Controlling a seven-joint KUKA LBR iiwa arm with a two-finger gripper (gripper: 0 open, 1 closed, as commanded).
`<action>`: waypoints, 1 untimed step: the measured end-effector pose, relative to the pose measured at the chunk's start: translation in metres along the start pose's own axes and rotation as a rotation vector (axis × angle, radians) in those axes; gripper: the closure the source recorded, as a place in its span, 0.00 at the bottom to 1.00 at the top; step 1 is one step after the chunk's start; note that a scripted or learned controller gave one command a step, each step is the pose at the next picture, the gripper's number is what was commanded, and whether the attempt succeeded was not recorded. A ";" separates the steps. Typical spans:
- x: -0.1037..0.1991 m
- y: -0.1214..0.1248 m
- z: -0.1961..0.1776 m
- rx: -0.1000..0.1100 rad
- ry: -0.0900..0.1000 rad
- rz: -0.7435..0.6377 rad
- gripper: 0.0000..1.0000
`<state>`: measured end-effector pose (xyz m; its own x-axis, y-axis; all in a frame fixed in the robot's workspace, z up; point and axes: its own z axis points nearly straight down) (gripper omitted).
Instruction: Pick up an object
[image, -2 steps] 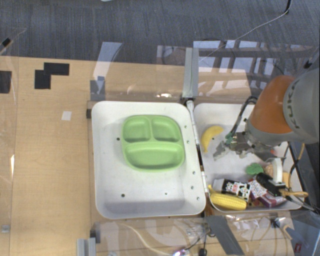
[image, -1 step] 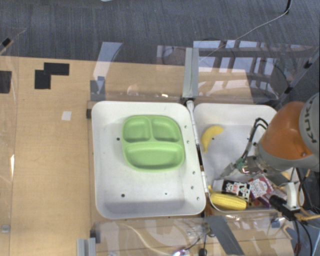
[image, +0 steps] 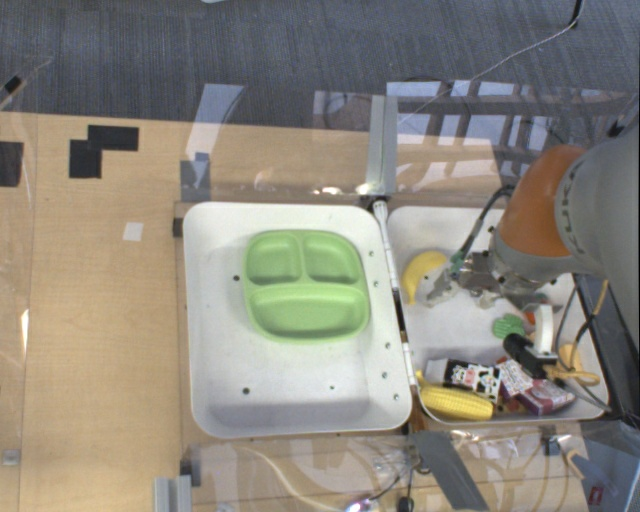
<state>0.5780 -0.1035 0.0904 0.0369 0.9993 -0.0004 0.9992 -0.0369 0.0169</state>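
Left bin (image: 215, 300) holds a green tray (image: 303, 284). Right bin (image: 455, 325) holds a banana (image: 420, 268), corn (image: 455, 403) and small boxes (image: 500, 382). Gripper (image: 440, 287) beside the banana; jaws' state unclear.

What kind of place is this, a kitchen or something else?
Probably a robot test bench in a lab, not a kitchen. A grey arm reaches over two white bins; one holds a green plate, the other toy food such as a corn cob and a banana.
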 end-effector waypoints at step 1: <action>-0.022 -0.088 -0.004 0.009 0.000 -0.152 0.00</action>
<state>0.4892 -0.1221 0.0931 -0.1152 0.9933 -0.0021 0.9933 0.1152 0.0077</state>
